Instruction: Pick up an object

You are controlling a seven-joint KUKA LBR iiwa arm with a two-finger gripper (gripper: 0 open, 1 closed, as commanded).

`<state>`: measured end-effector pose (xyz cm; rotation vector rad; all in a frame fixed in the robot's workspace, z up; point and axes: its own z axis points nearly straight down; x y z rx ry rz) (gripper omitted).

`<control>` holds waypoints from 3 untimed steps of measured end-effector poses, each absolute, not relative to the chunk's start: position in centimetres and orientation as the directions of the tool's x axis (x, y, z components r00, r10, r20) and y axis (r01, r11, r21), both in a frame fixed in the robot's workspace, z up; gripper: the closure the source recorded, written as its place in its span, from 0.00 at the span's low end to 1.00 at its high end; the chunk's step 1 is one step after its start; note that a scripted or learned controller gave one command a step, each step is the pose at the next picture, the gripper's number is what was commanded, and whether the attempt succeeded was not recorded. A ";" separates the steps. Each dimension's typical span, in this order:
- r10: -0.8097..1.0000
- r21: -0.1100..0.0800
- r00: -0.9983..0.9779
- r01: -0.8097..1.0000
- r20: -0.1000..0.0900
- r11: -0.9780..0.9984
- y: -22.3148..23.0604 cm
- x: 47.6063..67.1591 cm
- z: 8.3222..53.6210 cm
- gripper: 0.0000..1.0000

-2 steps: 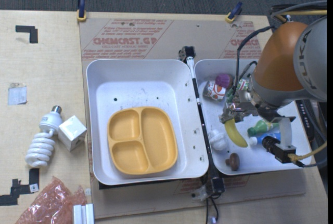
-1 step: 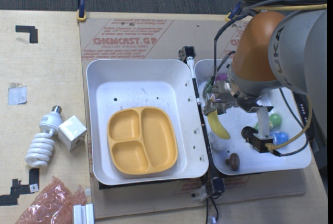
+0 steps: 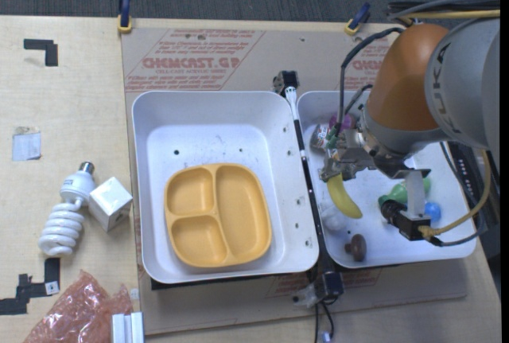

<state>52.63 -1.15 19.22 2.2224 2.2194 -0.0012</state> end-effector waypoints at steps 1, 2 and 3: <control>1.000 -0.001 -0.001 1.000 0.000 0.001 2.4 50.0 19.2 1.00; 1.000 0.000 -0.002 1.000 -0.001 0.002 4.3 54.1 19.2 1.00; 1.000 -0.001 -0.002 1.000 -0.002 0.002 6.4 60.7 19.2 1.00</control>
